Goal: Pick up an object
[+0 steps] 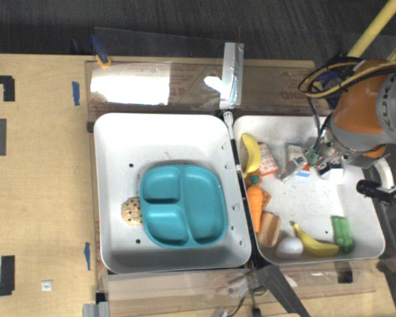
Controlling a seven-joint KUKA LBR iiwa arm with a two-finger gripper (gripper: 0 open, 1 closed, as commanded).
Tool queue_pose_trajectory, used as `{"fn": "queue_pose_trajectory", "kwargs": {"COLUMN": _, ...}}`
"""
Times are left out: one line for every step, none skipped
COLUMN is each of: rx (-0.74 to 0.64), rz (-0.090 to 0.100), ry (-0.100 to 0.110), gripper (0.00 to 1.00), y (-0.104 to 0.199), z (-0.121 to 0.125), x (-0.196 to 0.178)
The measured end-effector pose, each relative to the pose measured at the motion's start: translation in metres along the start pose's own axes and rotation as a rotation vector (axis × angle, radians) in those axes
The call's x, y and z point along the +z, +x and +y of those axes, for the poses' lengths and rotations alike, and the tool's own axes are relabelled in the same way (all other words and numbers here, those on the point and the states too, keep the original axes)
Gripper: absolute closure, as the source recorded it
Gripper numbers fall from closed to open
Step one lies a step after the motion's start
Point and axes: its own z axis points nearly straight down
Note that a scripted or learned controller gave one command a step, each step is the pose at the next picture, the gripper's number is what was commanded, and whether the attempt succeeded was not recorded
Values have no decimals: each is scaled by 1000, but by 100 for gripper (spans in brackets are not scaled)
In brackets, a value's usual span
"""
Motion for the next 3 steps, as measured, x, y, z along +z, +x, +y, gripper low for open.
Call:
{"fn": "queue_pose_trajectory", "kwargs": {"rx": 220, "rz": -3, "ry": -1, "gripper": 0, "y": 6, "z": 7, "x": 0}}
{"fn": "queue_pose_trajectory", "kwargs": {"rx": 218, "rz": -7, "ry": -5, "gripper": 100, "y": 5, "z": 9, "x": -11}}
{"fn": "queue_pose_trajectory", "kwargs": {"rx": 305, "rz": -5, "ry": -4, "gripper": 100, "y": 41, "z": -39, "x": -118}}
